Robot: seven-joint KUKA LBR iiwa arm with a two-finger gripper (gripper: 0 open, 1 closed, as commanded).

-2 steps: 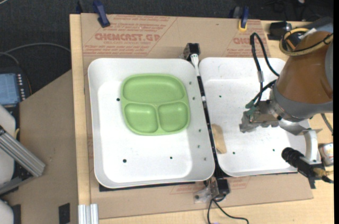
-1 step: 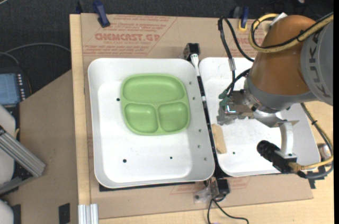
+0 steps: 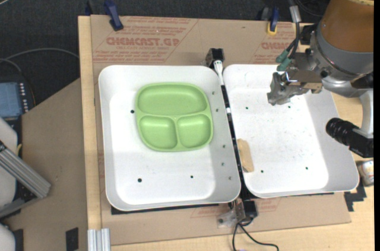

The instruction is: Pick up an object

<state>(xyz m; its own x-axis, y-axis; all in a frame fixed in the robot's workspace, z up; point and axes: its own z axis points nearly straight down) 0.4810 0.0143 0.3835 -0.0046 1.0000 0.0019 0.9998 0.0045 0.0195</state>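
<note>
Two shallow white bins sit side by side on the counter (image 3: 178,33), a brown board printed with red lettering. The left bin (image 3: 116,143) and right bin (image 3: 320,149) touch along a shared inner rim. A green plate (image 3: 174,116) lies in the upper middle of the left bin, clear of every wall: smooth, glossy plastic, a rounded rectangle with three compartments, its long axis running left to right. A small tan wooden stick (image 3: 246,156) lies in the right bin, just beside the inner wall, long axis running near to far. The rest of that bin's floor is bare, speckled white. The claw (image 3: 279,95) hangs over the right bin's upper part, well apart from the stick, holding nothing; its opening I cannot tell.
</note>
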